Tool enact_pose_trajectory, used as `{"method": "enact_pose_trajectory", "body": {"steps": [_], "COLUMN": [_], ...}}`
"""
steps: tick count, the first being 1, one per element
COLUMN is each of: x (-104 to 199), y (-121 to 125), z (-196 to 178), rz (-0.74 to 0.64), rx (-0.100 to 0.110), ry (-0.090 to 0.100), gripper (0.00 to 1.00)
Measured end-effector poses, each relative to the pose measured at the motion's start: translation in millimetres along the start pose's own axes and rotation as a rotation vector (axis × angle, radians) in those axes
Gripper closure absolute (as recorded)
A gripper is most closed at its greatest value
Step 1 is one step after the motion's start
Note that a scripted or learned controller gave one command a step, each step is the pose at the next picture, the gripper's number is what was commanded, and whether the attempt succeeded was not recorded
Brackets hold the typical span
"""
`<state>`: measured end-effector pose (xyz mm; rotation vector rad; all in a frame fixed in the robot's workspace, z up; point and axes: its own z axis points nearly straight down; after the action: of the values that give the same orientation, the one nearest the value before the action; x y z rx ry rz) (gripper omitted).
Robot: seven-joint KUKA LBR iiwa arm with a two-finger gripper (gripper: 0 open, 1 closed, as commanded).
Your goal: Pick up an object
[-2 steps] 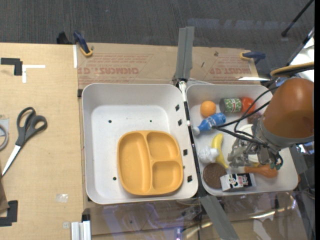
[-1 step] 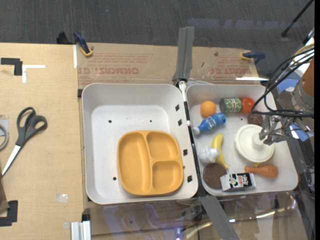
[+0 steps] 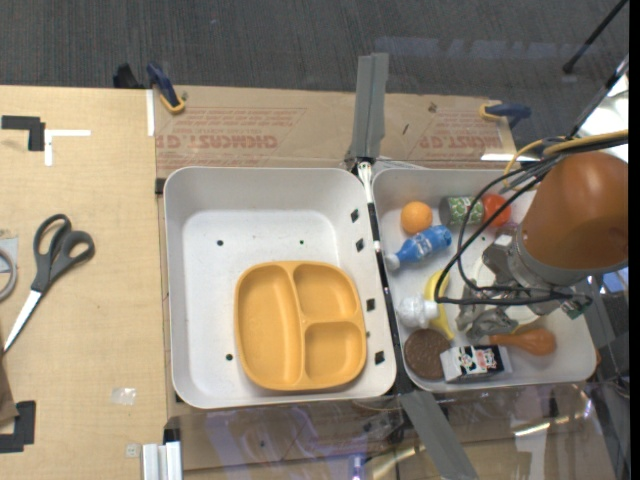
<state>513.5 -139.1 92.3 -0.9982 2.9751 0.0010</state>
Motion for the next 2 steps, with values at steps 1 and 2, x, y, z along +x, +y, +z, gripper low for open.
{"method": "enact_pose_trajectory", "body": {"steps": [1, 2], "x": [28, 6], "y": [-15, 21], "z": [-127, -1], "rz": [-0.050, -0.051], "rx": [0.002, 0.001], "ry": [-0.001, -0.001], "gripper": [1.00, 1.00]}}
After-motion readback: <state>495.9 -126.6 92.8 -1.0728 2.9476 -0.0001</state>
